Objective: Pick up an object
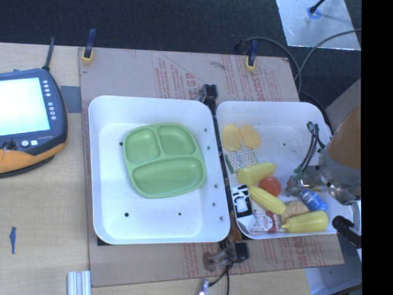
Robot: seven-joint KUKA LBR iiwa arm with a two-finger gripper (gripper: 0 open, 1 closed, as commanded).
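Note:
The right bin (270, 112) holds a jumble of toy food. Two pale yellow round pieces (232, 137) lie at its back left. In the middle are a yellow oblong piece (255, 173), a red tomato (270, 185) and a corn cob (266, 200). Another long yellow piece (305, 222) lies along the front wall. My gripper (302, 182) hangs low over the bin's right side, just above a small blue object (312, 200) and to the right of the tomato. I cannot see anything held in it. The grey wrist and orange band (347, 141) rise behind it.
The left bin (104, 165) holds a green divided plate (163, 160). A black-and-white packet (241, 203) and a patterned card (242, 158) lie by the right bin's left wall. A tablet pendant (27, 118) sits at the bench's far left. Cables (313, 143) run down beside the arm.

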